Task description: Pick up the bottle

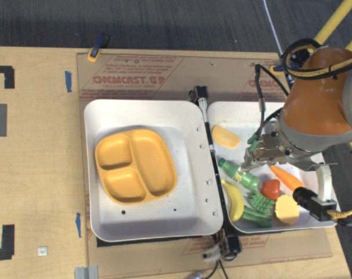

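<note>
In the right bin [222, 114], nearest the front edge, toy food is lying crowded: a banana [236, 199], a leafy green piece [258, 209] and a tomato [271, 188]. Just behind them the green bottle [240, 175] is lying on its side, likely light, stiff and slippery, best pinched across its body. The gripper [263, 151] is hovering just behind it, fingers slightly spread, pinching nothing

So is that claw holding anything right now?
Claw: above the green bottle in the right bin; open or shut cannot be told, and nothing shows in its grip.
</note>
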